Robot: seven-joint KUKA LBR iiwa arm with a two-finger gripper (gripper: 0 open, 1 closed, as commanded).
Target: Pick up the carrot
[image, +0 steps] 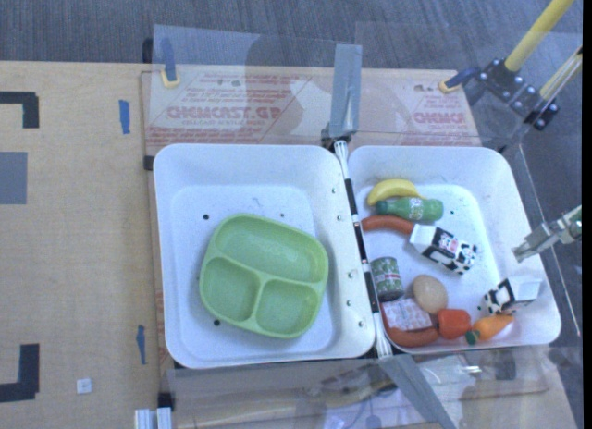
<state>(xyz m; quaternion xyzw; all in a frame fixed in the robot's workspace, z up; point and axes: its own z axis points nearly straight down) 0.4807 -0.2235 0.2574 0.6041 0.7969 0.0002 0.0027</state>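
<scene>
Approach step: I see the tool (544, 239) at the right bin's (518, 187) edge, grip state unclear; next, descend onto the carrot (491, 326).

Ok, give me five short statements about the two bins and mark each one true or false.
1. The green plate lies in the left bin. True.
2. The carrot lies on the green plate. False: it lies in the right bin, near its front right corner.
3. The banana lies next to the green bottle. True.
4. The tin can stands in the left bin. False: it is in the right bin.
5. The gripper holds the carrot. False: it sits at the right bin's right edge, apart from the carrot.
</scene>
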